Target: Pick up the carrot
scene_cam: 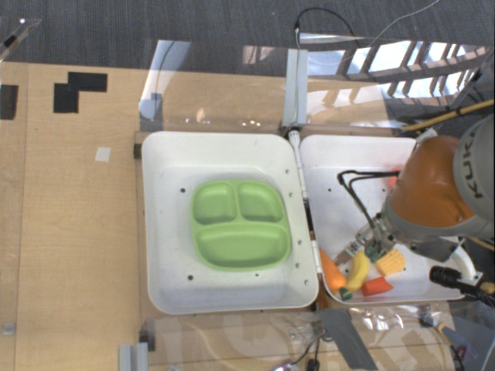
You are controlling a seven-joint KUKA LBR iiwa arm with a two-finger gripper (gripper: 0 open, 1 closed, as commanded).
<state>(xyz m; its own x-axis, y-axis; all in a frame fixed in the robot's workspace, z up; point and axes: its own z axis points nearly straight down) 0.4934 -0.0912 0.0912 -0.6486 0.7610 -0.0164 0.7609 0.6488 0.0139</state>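
None of the picking looks done yet: the carrot [332,273] lies in the near left corner of the right bin [325,157], close against the wall that divides it from the left bin [155,207], and nothing lifts it. Just beside it, toward the arm, sits a banana [357,270], then a reddish piece [377,287] and a yellow block [390,263] that may be corn, all crowded together along the bin's near edge. The gripper [372,245] hangs low over this cluster, above the banana and the yellow block rather than over the carrot, so the reach, the closing and the lift all seem left to do. Whether its fingers are spread or pressed together I cannot tell, since the tips are small, dark and mixed with the toys beneath them; I also cannot say whether they touch anything. The arm's [429,188] orange band and grey wrist cover much of the right bin's right half, so whatever lies beneath them is hidden. A green divided plate [240,224] rests in the middle of the left bin, well apart from the work.
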